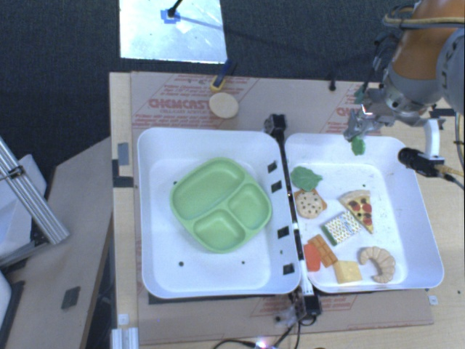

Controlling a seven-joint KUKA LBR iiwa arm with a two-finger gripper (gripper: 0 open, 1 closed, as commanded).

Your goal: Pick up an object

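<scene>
Fingers (357,132) closed on small green toy piece (357,147), hung over right white bin's (414,187) twelve o'clock rim, green leaf-shaped toy (305,177) at seven o'clock below.

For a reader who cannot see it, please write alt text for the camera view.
The grey arm's gripper hangs over the far edge of the right bin, a small green object at its tip. That bin holds toy foods, including a pizza slice, cookie and croissant; the left bin holds a green divided plate.

Grey arm (425,75), orange band
</scene>
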